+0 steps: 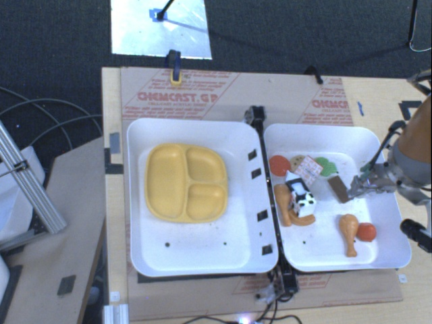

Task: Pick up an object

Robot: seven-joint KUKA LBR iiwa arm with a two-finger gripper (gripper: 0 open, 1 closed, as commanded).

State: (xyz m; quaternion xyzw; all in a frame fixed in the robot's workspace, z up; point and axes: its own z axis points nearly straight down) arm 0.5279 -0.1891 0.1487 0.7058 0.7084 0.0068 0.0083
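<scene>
Two shallow white bins are being viewed from above at a slant. The left bin [135,201] is holding a yellow divided tray [185,182]. The right bin [385,248] is holding a scatter of small toy foods. A red round piece [279,165], a patterned card-like piece [308,167] and a green piece [327,165] are lying along the far side. An orange carrot-like piece [283,204] and a small black-and-white figure [302,200] are crowded together at the bin's left. A toy drumstick [349,232] is lying touching a small red ball [366,232] near the front. A dark brown block [338,188] is lying just beside the gripper [358,185], which is reaching in from the right. How far the jaws are standing apart cannot be told, and nothing is seen being held. The block is being judged the likeliest target: probably light, stiff and smooth, best taken across its narrow sides. Being tilted, it may be pushed aside rather than caught.
</scene>
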